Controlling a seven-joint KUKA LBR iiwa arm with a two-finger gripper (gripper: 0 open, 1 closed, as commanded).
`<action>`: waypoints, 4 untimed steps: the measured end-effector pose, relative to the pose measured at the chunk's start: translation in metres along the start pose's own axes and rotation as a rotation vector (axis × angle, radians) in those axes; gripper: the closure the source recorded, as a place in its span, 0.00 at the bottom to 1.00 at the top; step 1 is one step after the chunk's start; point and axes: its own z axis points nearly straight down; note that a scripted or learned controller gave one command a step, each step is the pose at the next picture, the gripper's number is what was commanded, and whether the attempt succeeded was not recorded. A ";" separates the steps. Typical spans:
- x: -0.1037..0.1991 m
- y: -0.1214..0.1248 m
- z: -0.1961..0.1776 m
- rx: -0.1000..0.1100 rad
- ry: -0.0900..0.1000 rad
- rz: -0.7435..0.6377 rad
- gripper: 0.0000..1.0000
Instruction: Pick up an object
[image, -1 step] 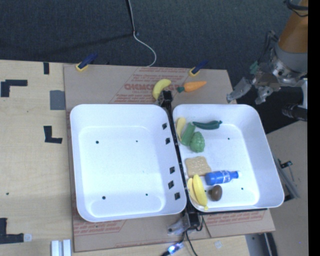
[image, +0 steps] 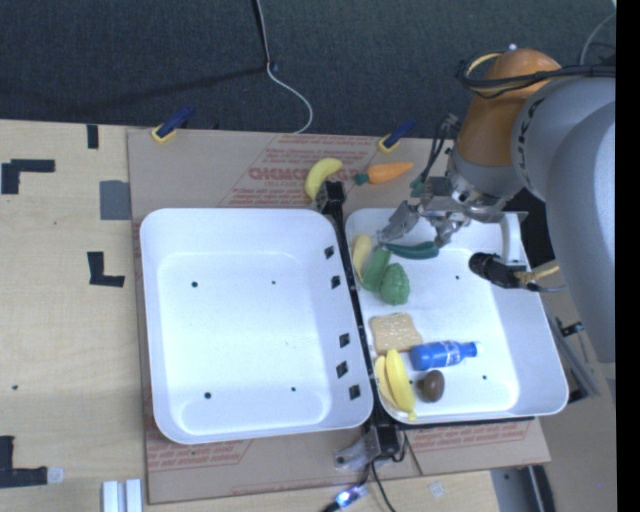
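The gripper (image: 418, 232) is hanging over the far end of the right bin (image: 520, 345), at about twelve o'clock within it, and whether it is clenched or released cannot be told. A dark green curved piece (image: 420, 249) is lying just under it; whether it is being gripped is unclear. At about eight o'clock from the gripper, green leafy vegetables (image: 386, 277) are resting against the bin's left wall, touching a pale yellow piece (image: 361, 252). Toward six o'clock a cracker (image: 394, 330) is lying flat, with a blue bottle (image: 441, 354) on its side just beyond it, a banana (image: 397, 381) at the near left corner and a brown kiwi (image: 431, 385) beside it. The left bin (image: 165, 330) is sitting at nine o'clock. Outside the bins, at eleven o'clock, another banana (image: 320, 177) and a carrot (image: 384, 172) are lying on the cardboard (image: 240, 165).
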 end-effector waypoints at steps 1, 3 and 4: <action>-0.013 -0.038 0.080 -0.010 -0.004 0.009 0.00; 0.006 0.006 0.067 -0.009 -0.007 0.006 1.00; 0.009 -0.077 0.048 -0.007 -0.005 0.008 1.00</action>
